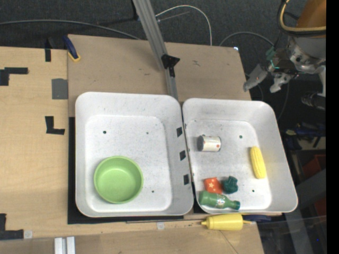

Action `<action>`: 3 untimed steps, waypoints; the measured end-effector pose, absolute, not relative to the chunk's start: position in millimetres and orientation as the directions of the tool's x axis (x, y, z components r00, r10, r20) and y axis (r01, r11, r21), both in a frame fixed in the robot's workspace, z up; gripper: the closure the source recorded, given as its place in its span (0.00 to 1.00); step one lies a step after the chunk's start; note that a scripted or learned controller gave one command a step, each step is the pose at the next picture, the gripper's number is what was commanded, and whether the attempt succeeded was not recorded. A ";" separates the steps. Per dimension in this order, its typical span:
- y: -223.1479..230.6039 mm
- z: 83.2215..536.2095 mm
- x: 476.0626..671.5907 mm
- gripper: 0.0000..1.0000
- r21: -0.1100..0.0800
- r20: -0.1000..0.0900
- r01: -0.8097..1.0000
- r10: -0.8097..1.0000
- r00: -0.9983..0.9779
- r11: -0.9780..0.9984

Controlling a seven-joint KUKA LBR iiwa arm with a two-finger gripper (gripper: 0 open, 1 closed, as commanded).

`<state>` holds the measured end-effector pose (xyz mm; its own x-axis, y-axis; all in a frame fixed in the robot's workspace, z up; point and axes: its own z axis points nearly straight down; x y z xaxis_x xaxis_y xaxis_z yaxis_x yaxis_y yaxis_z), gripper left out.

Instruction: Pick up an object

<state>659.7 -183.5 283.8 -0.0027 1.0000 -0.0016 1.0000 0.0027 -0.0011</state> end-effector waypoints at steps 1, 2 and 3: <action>-183.6 283.9 659.6 0.00 -0.002 -0.002 1.000 1.000 -0.002 0.002; -180.5 220.0 663.1 0.00 -0.007 0.000 1.000 1.000 -0.003 0.003; -180.7 154.8 659.3 0.00 -0.008 0.000 1.000 1.000 -0.002 0.002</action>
<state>659.3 -180.7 154.8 -0.0019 1.0000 -0.0001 1.0000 0.0019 -0.0084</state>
